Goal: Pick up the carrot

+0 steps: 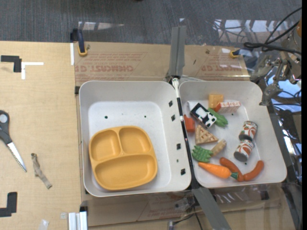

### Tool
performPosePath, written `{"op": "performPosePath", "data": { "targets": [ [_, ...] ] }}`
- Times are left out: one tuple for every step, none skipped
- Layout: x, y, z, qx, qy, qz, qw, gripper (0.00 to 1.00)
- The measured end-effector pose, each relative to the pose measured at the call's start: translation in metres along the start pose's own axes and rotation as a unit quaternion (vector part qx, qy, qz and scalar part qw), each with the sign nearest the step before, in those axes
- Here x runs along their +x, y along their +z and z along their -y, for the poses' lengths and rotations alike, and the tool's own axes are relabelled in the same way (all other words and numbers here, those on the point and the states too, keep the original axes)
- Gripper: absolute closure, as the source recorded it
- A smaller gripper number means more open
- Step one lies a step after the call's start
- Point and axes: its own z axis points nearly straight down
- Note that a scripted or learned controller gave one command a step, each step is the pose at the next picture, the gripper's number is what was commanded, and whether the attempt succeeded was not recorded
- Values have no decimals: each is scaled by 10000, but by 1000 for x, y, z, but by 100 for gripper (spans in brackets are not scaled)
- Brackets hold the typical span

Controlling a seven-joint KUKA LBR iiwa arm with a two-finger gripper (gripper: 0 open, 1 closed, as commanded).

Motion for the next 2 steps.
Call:
{"op": "performPosePath", "data": {
  "targets": [
    [-21, 173, -67, -5, 190, -4, 9998, 0],
    [-17, 176, -76, 0, 834, 4, 9965, 0]
  ]
}}
